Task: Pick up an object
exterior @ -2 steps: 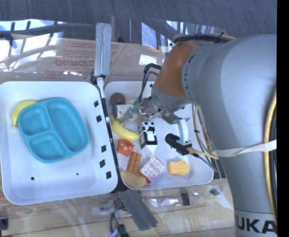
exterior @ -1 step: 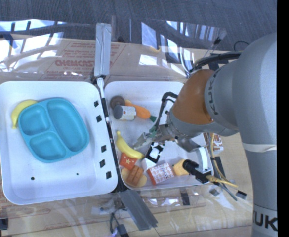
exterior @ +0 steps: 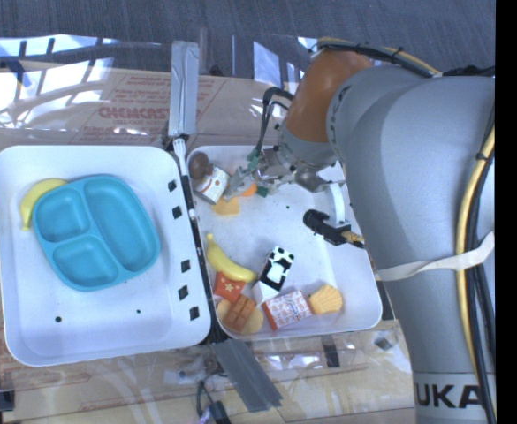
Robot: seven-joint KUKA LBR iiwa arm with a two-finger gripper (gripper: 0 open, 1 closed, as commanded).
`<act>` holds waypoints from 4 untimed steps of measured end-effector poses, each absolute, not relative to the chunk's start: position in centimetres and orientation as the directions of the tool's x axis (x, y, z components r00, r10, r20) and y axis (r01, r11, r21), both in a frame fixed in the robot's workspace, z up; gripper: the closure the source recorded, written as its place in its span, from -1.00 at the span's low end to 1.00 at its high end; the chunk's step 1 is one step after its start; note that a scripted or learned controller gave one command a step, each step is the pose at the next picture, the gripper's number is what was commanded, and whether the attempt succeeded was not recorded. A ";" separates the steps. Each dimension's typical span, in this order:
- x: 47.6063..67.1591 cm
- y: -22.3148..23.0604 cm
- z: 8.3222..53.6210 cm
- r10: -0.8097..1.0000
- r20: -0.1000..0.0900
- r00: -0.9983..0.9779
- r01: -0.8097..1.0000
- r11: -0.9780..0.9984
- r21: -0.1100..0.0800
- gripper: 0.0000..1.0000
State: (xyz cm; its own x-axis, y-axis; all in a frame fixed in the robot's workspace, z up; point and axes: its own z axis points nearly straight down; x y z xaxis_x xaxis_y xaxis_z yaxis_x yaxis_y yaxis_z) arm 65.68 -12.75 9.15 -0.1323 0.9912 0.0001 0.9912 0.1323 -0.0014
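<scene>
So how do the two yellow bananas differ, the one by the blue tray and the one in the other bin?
The banana in the left bin is mostly hidden, tucked under the blue tray's edge; the banana in the right bin lies in full view. The left one has only the tray beside it, the right one touches a heap of toy foods. Both are yellow and curved.

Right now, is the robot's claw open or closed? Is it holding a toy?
Claw: down at the far end of the right bin, close to a small can; cannot be told whether it is open, closed or holding anything.
</scene>
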 end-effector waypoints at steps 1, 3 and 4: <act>63.8 -9.6 9.0 0.957 0.002 -0.291 0.957 0.291 -0.007 -1.00; 59.6 -7.9 19.5 0.848 -0.002 -0.529 0.848 0.529 0.003 -1.00; 61.8 -9.8 12.9 0.882 0.005 -0.471 0.882 0.471 -0.008 -1.00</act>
